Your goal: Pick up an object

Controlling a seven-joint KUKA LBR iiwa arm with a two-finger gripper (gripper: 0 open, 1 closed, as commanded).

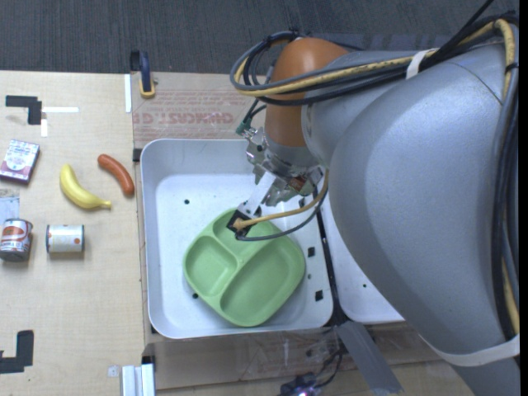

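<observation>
The green divided plate (247,280) lay in the white bin (175,195), its upper rim just beneath the gripper (283,181); whether the gripper was open or closed could not be told. The plate looked wide, thin and smooth, so a pinch on its rim could have slipped off, or merely tipped the plate against the bin wall.

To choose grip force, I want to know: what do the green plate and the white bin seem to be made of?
The green plate: probably plastic, matte, uniform colour with moulded compartments. The white bin: likely plastic too, smooth with rounded corners.
</observation>
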